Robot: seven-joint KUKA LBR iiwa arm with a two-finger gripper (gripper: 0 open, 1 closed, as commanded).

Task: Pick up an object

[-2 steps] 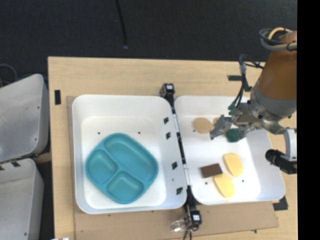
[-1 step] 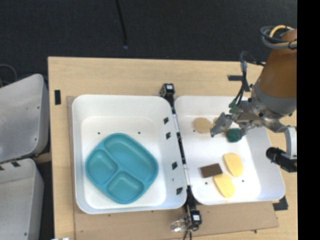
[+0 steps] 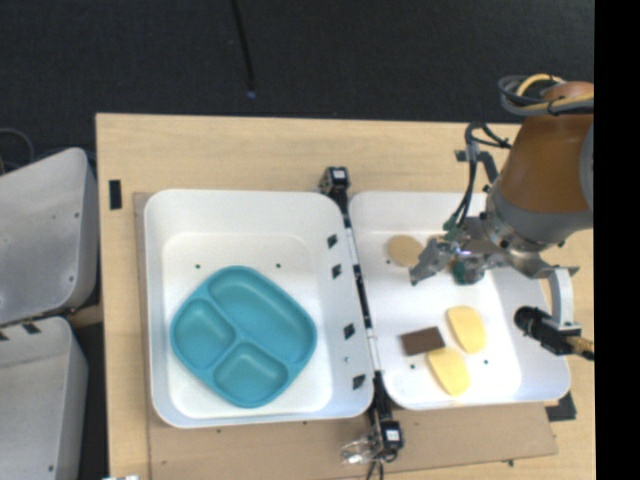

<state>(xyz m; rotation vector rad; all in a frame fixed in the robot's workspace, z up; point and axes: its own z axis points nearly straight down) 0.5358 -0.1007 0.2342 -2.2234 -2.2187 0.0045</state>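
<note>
In the right bin lie a tan round piece at the back left, a dark brown block, and two yellow pieces towards the front. My gripper hangs low over the middle of this bin, just right of the tan piece and behind the yellow ones. A small green patch shows under the gripper; I cannot tell whether it is a thing or part of the hand. Nothing visibly sits in the gripper.
The left bin holds a teal divided plate. A ridge with black clips separates the two bins. The arm's orange and grey body covers the right bin's back right corner.
</note>
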